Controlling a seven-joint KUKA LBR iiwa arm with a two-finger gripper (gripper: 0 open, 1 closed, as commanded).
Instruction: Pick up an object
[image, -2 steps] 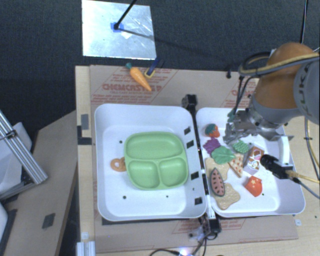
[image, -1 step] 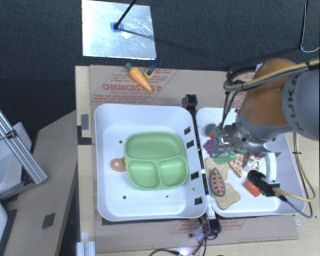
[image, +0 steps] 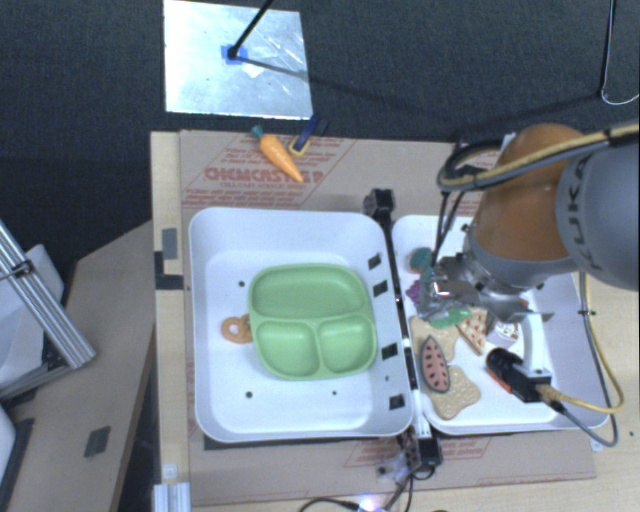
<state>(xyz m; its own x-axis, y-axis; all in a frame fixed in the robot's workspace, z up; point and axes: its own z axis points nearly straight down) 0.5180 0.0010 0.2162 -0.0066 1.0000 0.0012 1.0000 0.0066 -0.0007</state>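
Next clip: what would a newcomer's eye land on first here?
Probably the pale green plastic divided plate in the middle of the left white bin, with a small orange pretzel-shaped toy at its left edge. Next, the grey arm with its orange band over the right white bin, above a flat watermelon-slice toy. An orange toy carrot lies outside, beyond the bins.

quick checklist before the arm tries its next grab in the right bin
1. Gripper over the right bin: ok.
2. Toys within reach below it, watermelon slice and bone-shaped cookie: ok.
3. Finger state: cannot tell.
4. Anything held between the fingers: cannot tell.
5. Green divided plate sits apart in the left bin: ok.
6. Carrot lies outside both bins on the cardboard: not ok as a target.
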